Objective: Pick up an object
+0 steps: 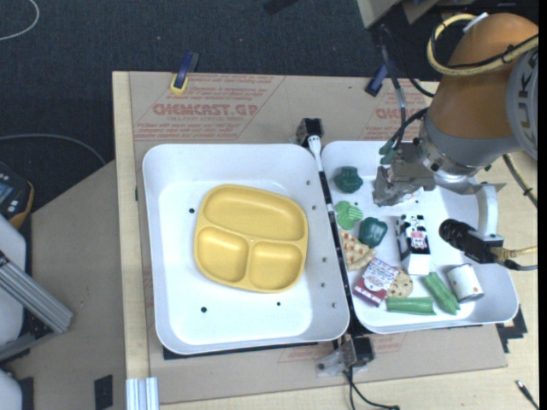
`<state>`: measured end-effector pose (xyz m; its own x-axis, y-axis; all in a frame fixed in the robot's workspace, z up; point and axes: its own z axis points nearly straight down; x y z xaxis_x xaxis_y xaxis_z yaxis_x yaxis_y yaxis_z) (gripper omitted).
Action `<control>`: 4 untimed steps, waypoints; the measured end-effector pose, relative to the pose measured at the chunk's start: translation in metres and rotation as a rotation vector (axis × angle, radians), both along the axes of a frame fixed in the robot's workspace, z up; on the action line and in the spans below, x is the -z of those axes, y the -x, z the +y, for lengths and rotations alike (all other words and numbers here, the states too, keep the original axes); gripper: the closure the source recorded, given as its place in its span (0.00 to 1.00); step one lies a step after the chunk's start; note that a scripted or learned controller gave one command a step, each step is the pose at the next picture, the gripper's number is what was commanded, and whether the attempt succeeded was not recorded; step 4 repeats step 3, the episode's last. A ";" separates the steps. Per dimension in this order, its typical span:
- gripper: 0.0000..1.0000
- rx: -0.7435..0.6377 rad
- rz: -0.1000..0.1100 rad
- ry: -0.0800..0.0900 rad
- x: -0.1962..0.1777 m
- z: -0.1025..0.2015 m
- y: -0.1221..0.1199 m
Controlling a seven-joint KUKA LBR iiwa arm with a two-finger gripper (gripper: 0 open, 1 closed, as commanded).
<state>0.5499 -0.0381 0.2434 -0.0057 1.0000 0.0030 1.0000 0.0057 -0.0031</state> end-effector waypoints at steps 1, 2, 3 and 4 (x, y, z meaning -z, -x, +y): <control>1.00 -0.001 0.001 0.000 0.003 0.057 0.026; 1.00 0.000 0.003 0.000 0.019 0.110 0.058; 1.00 0.004 0.002 0.002 0.029 0.121 0.065; 1.00 0.004 0.002 0.002 0.029 0.121 0.065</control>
